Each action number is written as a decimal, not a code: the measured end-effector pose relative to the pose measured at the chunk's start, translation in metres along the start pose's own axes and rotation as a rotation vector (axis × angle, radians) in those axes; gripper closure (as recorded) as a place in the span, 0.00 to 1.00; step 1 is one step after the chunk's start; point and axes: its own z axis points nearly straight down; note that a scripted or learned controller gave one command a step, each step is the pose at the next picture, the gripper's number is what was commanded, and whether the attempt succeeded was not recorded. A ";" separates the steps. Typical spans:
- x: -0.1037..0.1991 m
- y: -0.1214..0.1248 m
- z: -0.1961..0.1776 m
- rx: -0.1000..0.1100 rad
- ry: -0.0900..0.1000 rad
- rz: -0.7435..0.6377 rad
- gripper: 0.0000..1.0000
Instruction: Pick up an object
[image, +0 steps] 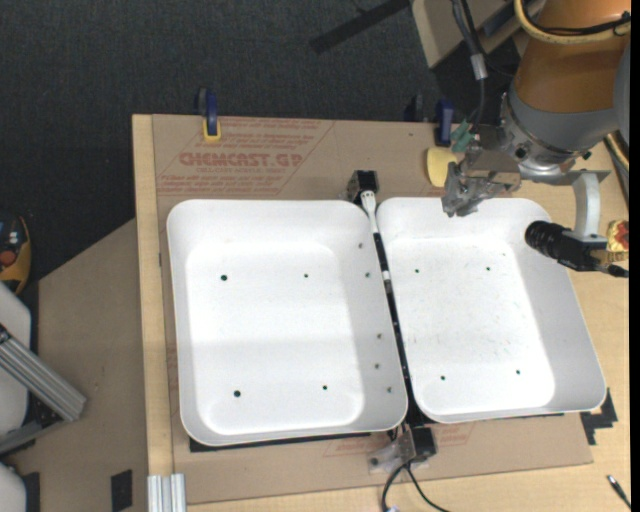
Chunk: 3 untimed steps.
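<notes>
From where I stand, the grey arm with its orange band (572, 60) leans in from the upper right of the frame, and its tool (462, 203) hangs over the far rim of the right-hand shallow white plastic bin (500, 310). Whether the tool is released or clenched I cannot tell; the fingertips are small and dark against the bin's edge, and nothing shows between them.

Just behind the tool, toward the upper edge of the brown cardboard-topped bench (260, 160), a pale yellow rounded object (437, 165) lies outside the bins, partly hidden by the wrist. It looks to be the only loose thing within reach, so I take it as the likely thing to pick up, though its exact shape is hard to make out. It lies up and slightly left of the tool, near it, on the bench and not in either bin. No clear long axis shows.

The left-hand white bin (270, 320) and the right one show only small dark dots on their floors. A black cylindrical fitting (556, 243) juts over the right bin's right rim.

My judgement: the grasp has not yet been made.
</notes>
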 end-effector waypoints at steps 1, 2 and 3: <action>0.007 -0.017 -0.003 0.005 0.001 0.000 1.00; 0.000 -0.020 -0.012 0.001 0.000 0.001 1.00; 0.002 -0.035 -0.014 0.006 0.001 0.001 1.00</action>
